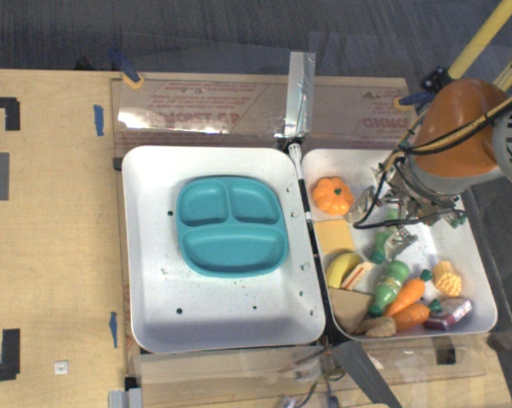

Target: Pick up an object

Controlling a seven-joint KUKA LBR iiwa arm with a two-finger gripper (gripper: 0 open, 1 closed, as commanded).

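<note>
We find our gripper point(398, 238) low over the right bin point(477, 253), and we cannot tell how it is set. Taking the orange pumpkin point(333, 195) as our landmark, the gripper hangs to its right and a little nearer the camera. Just below the gripper lies a green vegetable point(392, 275), which we judge the likeliest target, its long axis slanting down-left. An orange carrot point(408, 296) lies beside it, farther from the pumpkin, a yellow slice point(344, 269) beneath the pumpkin.
</note>
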